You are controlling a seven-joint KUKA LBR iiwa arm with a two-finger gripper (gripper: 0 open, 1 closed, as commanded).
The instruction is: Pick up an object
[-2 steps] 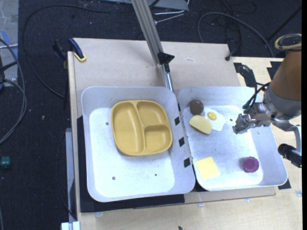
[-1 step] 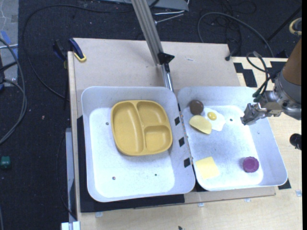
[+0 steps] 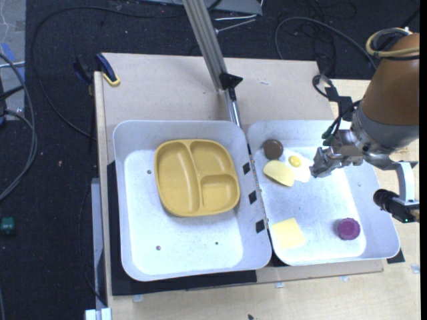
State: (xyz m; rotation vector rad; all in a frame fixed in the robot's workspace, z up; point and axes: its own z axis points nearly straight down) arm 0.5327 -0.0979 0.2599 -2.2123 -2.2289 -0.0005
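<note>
The right bin (image 3: 373,245) holds a brown round piece (image 3: 272,149), a fried egg toy (image 3: 297,163) with a yellow yolk, a pale yellow wedge (image 3: 279,173), a yellow cheese square (image 3: 288,233) and a purple round piece (image 3: 347,229). My gripper (image 3: 320,165) hangs low over the right bin's upper middle, just right of the fried egg toy. The fingers point down and left toward the egg. Nothing shows between them.
The left bin (image 3: 133,245) bears a yellow divided plate (image 3: 197,177). A metal pole (image 3: 207,39) slants from the top down to the bins' shared edge. The arm's orange body (image 3: 395,89) looms over the right bin's far right corner. Cables lie on the dark floor.
</note>
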